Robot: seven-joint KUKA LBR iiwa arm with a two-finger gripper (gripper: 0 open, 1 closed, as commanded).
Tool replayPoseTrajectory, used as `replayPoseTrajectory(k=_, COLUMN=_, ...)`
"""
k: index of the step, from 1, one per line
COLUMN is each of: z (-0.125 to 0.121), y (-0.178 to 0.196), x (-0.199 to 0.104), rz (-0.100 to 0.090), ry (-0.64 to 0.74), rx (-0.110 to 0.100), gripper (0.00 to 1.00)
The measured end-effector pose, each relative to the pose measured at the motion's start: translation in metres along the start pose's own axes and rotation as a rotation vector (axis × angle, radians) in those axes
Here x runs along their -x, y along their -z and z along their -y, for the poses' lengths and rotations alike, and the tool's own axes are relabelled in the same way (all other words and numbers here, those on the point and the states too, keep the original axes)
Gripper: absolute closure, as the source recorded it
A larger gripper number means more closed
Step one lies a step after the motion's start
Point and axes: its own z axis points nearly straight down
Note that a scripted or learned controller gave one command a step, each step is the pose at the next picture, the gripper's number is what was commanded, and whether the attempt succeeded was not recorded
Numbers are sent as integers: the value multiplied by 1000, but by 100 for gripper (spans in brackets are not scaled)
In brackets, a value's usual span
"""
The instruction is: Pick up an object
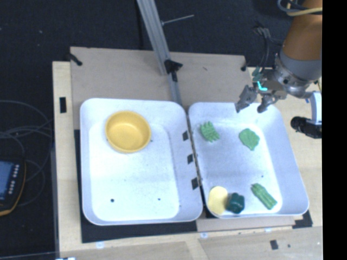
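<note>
The right bin point(290, 161) fills the lower right of the frame. The gripper point(255, 105) hangs over its upper edge, jaws spread open and holding nothing. The green lump point(249, 138), nearest, lies just below them.

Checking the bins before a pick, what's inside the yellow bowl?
The yellow bowl in the left bin shows only its own yellow inside; its near inner wall is hidden by the rim.

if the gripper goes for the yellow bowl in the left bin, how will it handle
The yellow bowl looks like thin plastic, so probably light. It sits upright on its base, unlikely to roll. Its rounded rim may slip between the fingers, and a push would likely slide it across the left bin.
</note>
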Motion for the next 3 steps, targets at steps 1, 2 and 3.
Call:
replayPoseTrajectory(k=1, z=0, y=0, x=0, rz=0, ry=0, rx=0, gripper=0)
replayPoseTrajectory(k=2, z=-5, y=-43, x=-1, rz=1, ry=-1, rx=-3, gripper=0)
replayPoseTrajectory(k=3, z=5, y=-97, x=-5, rz=1, ry=-1, rx=-4, gripper=0)
